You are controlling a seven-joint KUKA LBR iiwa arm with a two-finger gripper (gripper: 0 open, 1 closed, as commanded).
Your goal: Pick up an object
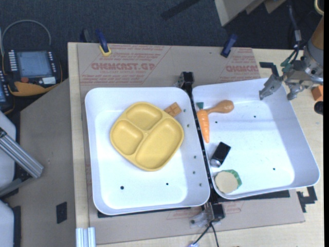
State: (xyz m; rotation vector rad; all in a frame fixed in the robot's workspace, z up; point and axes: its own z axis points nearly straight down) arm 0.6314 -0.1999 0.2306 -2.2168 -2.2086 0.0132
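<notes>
Camera view: we see the hand (280, 90) open and holding nothing above the right bin's (288, 143) far right corner; along that bin's left edge lie an orange carrot (204, 126), a black block (221, 153) and a round disc (226, 181)

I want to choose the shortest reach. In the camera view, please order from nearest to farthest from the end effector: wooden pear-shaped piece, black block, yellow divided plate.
1. Wooden pear-shaped piece, right bin, top left.
2. Black block, right bin, lower left.
3. Yellow divided plate, left bin.
End effector hovers at the right bin's upper right.
</notes>
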